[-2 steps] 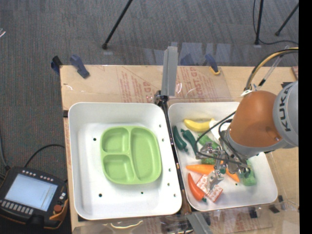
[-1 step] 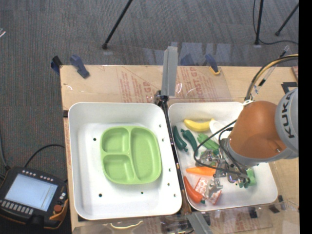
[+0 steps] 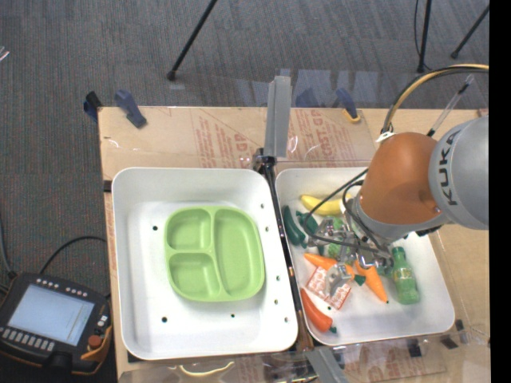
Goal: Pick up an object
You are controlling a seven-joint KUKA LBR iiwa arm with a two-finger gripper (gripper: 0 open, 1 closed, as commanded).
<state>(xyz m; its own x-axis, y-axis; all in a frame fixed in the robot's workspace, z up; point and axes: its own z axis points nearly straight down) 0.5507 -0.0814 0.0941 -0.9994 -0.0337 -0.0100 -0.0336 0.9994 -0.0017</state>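
The right bin (image 3: 439, 309) holds a pile of toy foods. Among them are a yellow banana (image 3: 319, 206), a dark green vegetable (image 3: 292, 227), an orange carrot (image 3: 318, 259) and a second carrot (image 3: 376, 286). A red-and-white packet (image 3: 326, 287), a green bottle (image 3: 403, 276) and an orange-red pepper (image 3: 317, 314) lie there too. My gripper (image 3: 342, 271) hangs low over the middle of this pile, just above the packet and between the two carrots. The orange wrist band (image 3: 399, 186) and the arm hide the items beneath them.
The left bin (image 3: 136, 198) carries a light green divided plate (image 3: 214, 254). A grey upright post (image 3: 278, 122) stands behind the gap between the bins. A teach pendant (image 3: 52, 317) lies on the floor at the lower left.
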